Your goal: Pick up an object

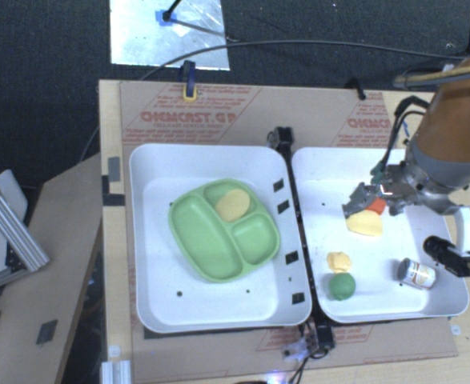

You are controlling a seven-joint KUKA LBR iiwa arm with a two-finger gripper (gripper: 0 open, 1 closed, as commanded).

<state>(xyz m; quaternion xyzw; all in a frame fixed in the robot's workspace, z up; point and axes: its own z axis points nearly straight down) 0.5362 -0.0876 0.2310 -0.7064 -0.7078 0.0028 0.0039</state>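
Two "CHEMCAST GP" prints (188,118), board under bins (210,166)

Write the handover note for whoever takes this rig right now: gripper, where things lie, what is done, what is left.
Gripper: low over the right bin, just above the pale yellow piece; an orange piece sits at its tip. Whether it grips anything cannot be told.
Right bin also holds a small yellow piece, a green ball and a small can on its side.
Left bin: green divided tray with a yellow item in its top compartment.
Done: no lift confirmed.
Left: grasp one object and lift it.
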